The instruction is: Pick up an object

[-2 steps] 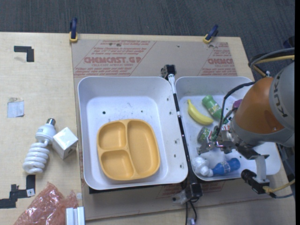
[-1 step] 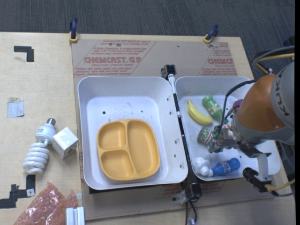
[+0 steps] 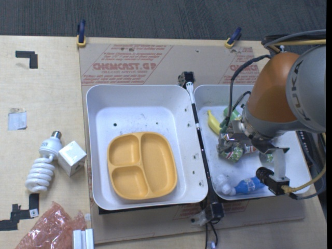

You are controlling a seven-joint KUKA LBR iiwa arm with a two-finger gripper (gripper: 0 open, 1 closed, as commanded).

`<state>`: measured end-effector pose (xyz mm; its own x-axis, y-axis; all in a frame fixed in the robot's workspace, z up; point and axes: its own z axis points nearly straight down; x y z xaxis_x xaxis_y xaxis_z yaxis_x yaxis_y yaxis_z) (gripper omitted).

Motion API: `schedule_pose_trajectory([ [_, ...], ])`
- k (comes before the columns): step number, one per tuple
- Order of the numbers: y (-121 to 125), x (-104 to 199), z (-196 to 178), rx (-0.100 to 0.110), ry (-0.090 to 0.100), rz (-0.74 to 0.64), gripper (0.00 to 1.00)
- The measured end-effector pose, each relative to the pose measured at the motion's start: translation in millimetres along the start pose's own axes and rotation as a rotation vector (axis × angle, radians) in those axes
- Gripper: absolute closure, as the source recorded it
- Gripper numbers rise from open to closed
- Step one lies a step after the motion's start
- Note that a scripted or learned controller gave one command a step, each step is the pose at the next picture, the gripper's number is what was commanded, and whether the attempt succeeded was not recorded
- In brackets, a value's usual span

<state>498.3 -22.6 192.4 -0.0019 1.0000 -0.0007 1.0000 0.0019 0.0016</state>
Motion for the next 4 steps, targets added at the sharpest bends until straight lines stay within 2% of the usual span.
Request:
schedule_pose_trajectory([
  [1,0.0,0.0,0.0,0.0,0.0,0.0,0.0],
  [2,10.0,-83.1,100.5,0.002,0.0,0.002,0.0],
  [3,10.8,-83.5,90.8,0.001,0.0,0.002,1.0],
  [4,49.9,-76.8,50.9,0.001,0.0,0.0,1.0],
])
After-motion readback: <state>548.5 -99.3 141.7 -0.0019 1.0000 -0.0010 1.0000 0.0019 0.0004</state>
